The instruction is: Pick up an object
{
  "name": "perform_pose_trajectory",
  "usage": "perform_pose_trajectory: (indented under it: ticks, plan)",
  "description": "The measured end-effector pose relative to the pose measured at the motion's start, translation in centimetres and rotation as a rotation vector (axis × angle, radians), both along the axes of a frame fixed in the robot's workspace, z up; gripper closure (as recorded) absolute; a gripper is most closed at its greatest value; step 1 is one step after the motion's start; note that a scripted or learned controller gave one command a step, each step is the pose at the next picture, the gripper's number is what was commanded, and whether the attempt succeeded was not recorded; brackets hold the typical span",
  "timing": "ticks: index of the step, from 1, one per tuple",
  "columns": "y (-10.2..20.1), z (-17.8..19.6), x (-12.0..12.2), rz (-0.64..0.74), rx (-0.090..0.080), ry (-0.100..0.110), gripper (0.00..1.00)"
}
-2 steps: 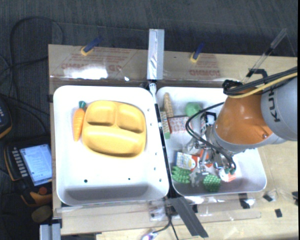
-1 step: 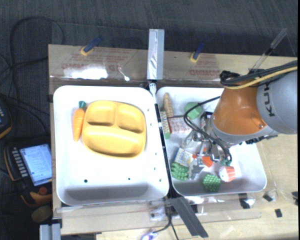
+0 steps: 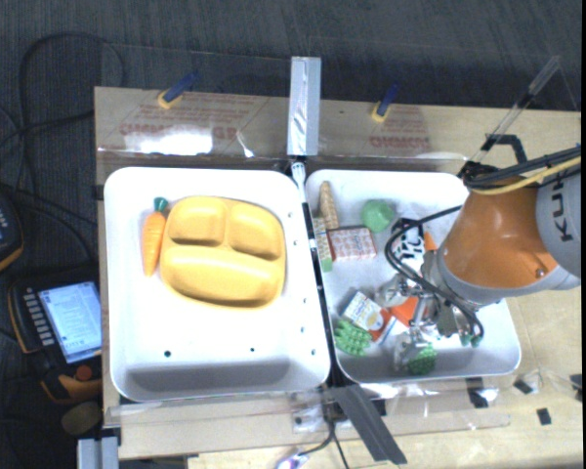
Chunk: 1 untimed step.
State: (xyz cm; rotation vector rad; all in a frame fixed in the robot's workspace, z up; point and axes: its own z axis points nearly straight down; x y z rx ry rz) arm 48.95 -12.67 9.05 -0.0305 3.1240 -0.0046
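While a carrot [image 3: 153, 239] and yellow tray [image 3: 225, 250] lie in the left bin [image 3: 127, 360], the right bin [image 3: 503, 355] holds a box [image 3: 350, 243] near its back, green toys [image 3: 351, 337] at its front edge, and the gripper [image 3: 420, 332] lowered among clutter; whether its fingers are apart, I cannot tell.

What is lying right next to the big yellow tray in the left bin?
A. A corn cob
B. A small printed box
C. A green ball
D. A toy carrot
D. A toy carrot with a green top lies along the left edge of the yellow tray in the left bin; the other items sit in the right bin.
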Motion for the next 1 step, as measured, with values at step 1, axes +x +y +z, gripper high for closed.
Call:
perform_pose_trajectory:
  ticks: [1]
  plan:
    - [2.55, -0.03, 0.79, -0.09, -0.001, 0.004, 0.0]
